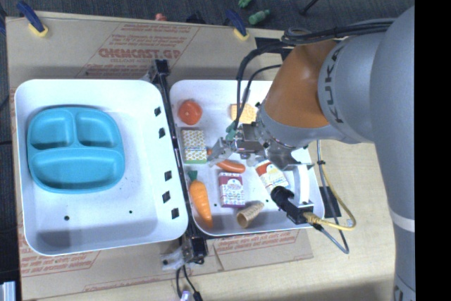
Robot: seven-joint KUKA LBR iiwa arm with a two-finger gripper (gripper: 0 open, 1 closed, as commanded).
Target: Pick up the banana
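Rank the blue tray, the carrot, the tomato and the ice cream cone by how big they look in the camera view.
1. Blue tray, by far the largest.
2. Carrot.
3. Ice cream cone and tomato look about alike; the cone is longer and the tomato rounder, so no firm order.

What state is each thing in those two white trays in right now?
Blue plate: lying flat in the left bin, nothing on it.
Tomato: loose in the right bin.
Carrot: lying flat, untouched.
Cone: on its side.
Tool: low over the right bin's items.
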